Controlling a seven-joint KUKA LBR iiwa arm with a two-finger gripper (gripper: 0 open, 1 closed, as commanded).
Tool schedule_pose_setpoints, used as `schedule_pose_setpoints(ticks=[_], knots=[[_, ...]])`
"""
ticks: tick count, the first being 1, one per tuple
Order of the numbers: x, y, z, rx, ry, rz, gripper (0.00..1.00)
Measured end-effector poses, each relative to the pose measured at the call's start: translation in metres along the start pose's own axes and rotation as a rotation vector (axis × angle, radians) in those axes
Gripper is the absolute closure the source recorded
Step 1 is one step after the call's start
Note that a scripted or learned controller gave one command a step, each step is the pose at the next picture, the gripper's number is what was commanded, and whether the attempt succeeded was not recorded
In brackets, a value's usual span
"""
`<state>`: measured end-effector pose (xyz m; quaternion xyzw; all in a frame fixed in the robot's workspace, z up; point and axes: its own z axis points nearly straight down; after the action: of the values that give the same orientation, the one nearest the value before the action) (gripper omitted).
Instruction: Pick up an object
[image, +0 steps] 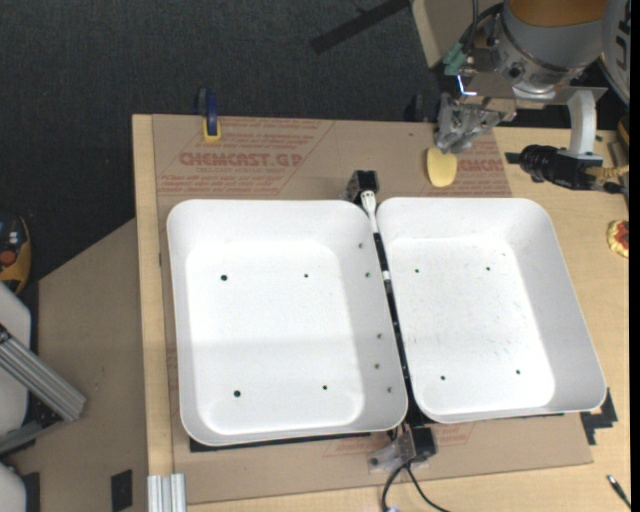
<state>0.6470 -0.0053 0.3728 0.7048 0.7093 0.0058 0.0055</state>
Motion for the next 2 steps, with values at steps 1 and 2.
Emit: schedule_pose_setpoints(ticks=[1, 2], knots=[[0.057, 0.012, 0.117, 0.028, 0.002, 0.001, 1.0], [0.006, 0.019, 0.074, 0.01, -0.003, 0.011, 1.0]])
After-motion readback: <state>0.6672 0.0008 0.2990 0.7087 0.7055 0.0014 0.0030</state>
